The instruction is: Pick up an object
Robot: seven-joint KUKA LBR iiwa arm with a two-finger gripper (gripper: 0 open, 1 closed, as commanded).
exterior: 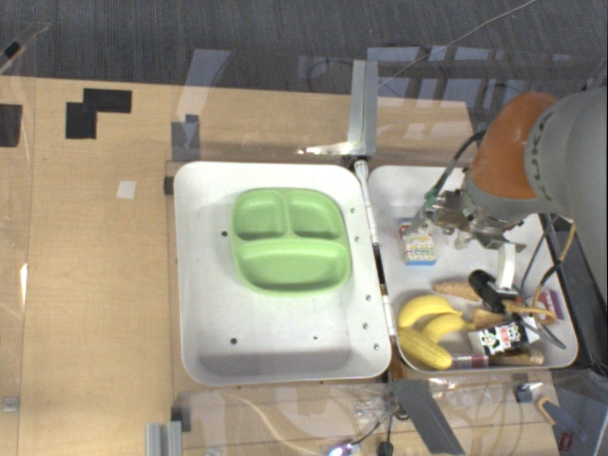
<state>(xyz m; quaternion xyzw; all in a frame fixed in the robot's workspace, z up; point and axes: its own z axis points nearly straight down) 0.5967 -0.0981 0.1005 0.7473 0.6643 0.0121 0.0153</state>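
My gripper (427, 222) hangs over the back left part of the right bin (385, 190), at the end of the grey arm with its orange band. Just below the gripper sits a small white packet with coloured dots (418, 247), close to it or touching; I cannot tell which. Toward the front of the bin lies a bunch of yellow bananas (429, 326). To their right are a small black-and-white carton (501, 336) and a tan wooden stick (463, 289).
The left bin (204, 340) holds a green divided plate (290, 239) near its middle. A pink pen-like thing (475, 359) lies along the right bin's front wall. A metal divider runs between the bins.
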